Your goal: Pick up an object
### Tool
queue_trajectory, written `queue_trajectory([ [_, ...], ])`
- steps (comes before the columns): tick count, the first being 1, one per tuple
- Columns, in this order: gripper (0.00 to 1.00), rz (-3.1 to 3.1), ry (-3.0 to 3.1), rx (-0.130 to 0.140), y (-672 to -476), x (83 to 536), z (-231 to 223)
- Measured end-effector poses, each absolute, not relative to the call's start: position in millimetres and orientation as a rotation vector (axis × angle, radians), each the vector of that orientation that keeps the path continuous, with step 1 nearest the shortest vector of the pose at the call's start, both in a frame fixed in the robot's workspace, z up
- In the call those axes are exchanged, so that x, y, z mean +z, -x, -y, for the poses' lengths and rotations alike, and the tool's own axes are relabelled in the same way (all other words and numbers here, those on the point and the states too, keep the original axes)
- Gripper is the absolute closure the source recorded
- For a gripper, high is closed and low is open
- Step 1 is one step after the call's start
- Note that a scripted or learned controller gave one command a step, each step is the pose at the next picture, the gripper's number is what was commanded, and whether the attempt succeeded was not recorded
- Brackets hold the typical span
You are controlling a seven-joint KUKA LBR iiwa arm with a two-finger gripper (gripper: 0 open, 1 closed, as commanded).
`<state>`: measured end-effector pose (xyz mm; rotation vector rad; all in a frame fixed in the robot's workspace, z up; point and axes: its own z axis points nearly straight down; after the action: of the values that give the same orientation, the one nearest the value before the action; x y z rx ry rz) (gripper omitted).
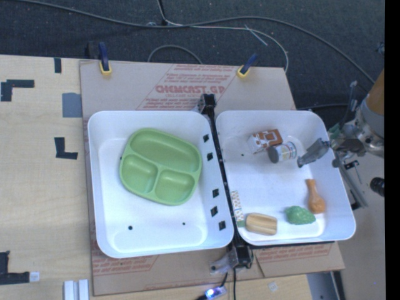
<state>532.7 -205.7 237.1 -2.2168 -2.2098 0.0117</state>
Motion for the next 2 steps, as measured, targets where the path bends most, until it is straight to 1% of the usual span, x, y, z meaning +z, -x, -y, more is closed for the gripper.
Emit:
queue_trajectory([
  [1, 0.0, 2.221, 2.22, 0.002, -535.3, 244, 205],
  [2, 0.0, 2.219, 2.216, 0.006, -538.5, 190, 195],
])
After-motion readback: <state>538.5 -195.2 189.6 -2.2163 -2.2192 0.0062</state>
